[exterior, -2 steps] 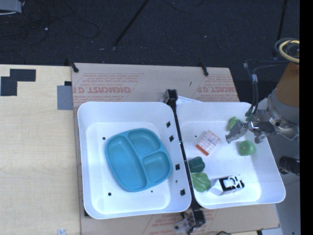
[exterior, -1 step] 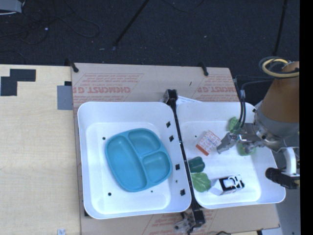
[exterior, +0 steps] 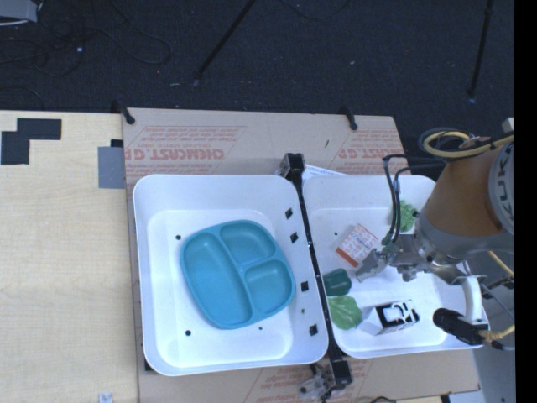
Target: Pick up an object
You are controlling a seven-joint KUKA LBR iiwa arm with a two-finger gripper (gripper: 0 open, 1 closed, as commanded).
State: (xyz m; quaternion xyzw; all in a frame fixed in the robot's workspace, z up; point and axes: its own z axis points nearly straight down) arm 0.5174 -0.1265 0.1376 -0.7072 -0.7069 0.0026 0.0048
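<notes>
My gripper [exterior: 372,264] hangs over the middle of the right bin [exterior: 369,198], reaching in from the right. Just to its upper left lies an orange and white packet [exterior: 357,242]. A dark green object [exterior: 337,282] rests by the bin's left wall, with a light green object [exterior: 345,311] right below it. A black and white box [exterior: 396,316] lies near the front wall, below the gripper. Another light green object [exterior: 408,216] peeks out behind the arm. Nothing is visibly held.
The left bin [exterior: 159,250] holds a blue divided plate [exterior: 237,271]. A black divider rail [exterior: 304,242] runs between the two bins. Cardboard lies under the bins, with a pale wooden bench top to the left.
</notes>
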